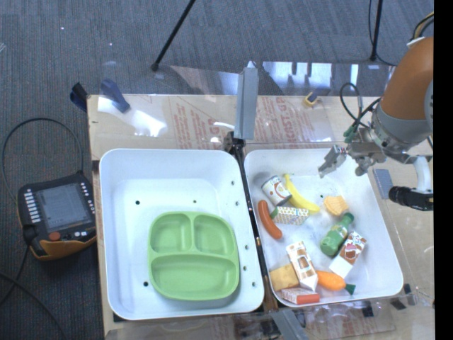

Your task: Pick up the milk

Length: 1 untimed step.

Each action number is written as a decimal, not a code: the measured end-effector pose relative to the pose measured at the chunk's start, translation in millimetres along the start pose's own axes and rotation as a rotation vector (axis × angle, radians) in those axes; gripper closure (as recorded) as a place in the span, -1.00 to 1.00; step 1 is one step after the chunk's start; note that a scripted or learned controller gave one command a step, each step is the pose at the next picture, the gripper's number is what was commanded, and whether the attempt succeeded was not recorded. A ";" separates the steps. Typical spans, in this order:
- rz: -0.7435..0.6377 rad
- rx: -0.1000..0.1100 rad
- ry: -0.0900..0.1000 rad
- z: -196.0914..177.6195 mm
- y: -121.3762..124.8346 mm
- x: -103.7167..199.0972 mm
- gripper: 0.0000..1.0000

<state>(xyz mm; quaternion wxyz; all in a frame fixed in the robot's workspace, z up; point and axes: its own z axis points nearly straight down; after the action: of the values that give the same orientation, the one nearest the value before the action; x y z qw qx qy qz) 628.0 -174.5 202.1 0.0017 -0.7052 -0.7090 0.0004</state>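
Your claw (345, 158) hangs over the back edge of the right white bin (386, 218), fingers spread with nothing between them. The white milk carton with brown-and-red print (302, 265) lies toward five o'clock from it, tilted in the bin's front half, beside a yellow sponge-like block (283, 278) and an orange carrot (330, 280). At nine o'clock, the left white bin (120, 190) holds a green divided plastic tray (192, 256). The tabletop (184, 122) is tan under glossy clear film, with red lettering too blurred to read. Grey carpet (85, 41) surrounds it; a black pendant controller (59, 214) sits far left.
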 end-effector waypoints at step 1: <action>0.067 -0.003 0.000 97.7 -79.9 5.3 -1.00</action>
<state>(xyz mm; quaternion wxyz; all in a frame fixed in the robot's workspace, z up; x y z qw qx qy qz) 547.8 -169.5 104.7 0.0005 -0.7287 -0.6849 -0.0006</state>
